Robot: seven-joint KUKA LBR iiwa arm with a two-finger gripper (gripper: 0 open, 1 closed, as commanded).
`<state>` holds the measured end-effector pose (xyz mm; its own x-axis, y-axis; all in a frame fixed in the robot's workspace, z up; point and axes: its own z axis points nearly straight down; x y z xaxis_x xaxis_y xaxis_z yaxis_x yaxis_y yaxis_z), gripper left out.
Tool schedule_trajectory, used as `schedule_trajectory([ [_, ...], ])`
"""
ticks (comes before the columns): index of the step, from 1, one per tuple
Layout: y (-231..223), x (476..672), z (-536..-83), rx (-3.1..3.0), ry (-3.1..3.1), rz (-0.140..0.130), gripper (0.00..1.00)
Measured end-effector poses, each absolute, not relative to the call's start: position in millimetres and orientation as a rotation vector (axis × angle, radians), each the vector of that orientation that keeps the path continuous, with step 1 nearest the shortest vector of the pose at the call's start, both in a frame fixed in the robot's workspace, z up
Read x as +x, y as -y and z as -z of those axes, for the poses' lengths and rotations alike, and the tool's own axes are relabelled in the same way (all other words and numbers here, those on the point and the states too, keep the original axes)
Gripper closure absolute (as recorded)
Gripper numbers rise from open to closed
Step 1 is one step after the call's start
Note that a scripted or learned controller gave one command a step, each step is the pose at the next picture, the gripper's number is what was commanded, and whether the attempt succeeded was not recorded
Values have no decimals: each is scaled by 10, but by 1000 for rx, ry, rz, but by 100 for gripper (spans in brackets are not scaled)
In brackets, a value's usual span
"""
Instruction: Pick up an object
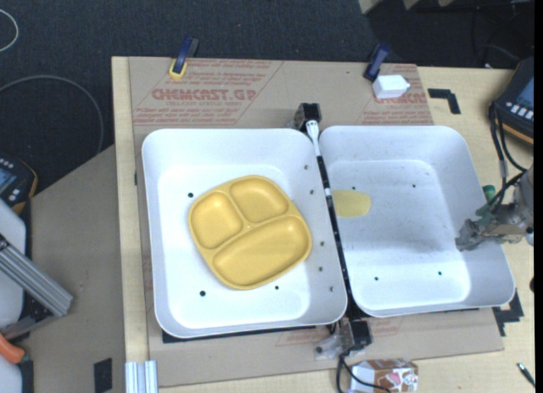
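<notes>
A yellow divided plate (249, 231) lies flat in the left bin (161, 162), slightly turned. In the right bin (441, 149) a small flat yellow piece (351, 204) rests on the floor close to the left wall. My gripper (475, 235) sits low at the right bin's right rim, far from both yellow things. It is small and partly cut off at the view's edge. Nothing can be seen held in it.
Both bins stand on a brown cardboard sheet (254, 86) with blue clamps at its back edge. A white block (390, 87) lies behind the right bin. Cables and a small packet (392, 376) sit at the front edge.
</notes>
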<state>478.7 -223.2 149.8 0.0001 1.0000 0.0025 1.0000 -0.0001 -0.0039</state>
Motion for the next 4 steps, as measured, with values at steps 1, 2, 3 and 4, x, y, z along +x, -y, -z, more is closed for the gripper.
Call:
schedule_trajectory([
  [1,2227,4798,-1846,-2224,2226,2,100],
  [2,2238,5122,-1479,-2222,2226,0,100],
  [3,2235,5616,-819,-2221,2229,1,100],
  [4,2238,5601,-849,-2222,2226,0,100],
])
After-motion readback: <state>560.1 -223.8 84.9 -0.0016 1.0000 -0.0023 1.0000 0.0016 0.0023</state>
